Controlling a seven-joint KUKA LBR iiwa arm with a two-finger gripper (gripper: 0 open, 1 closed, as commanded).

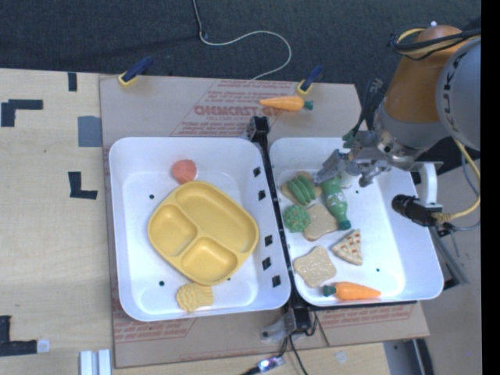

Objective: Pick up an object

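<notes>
On my bench the right bin (406, 276) holds, nearest first, a carrot (353, 291), bread (314, 266) and, beyond it, a green bottle (336, 201), my gripper (341, 170) spread open just above that bottle, gripping nothing.

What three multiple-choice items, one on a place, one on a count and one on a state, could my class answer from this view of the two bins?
1. Where does the yellow divided plate lie?
A. in the left bin
B. in the right bin
C. on the cardboard behind the bins

2. How many orange carrots are in view?
A. one
B. two
C. four

3. How does the gripper stand?
A. over the left bin
B. out past the bench's front edge
C. low over the right bin, by the green bottle

Key: 1 A, the plate sits within the left bin's walls. 2 B, one carrot on the cardboard, another carrot in the right bin. 3 C, it hangs just above the bottle.
</notes>
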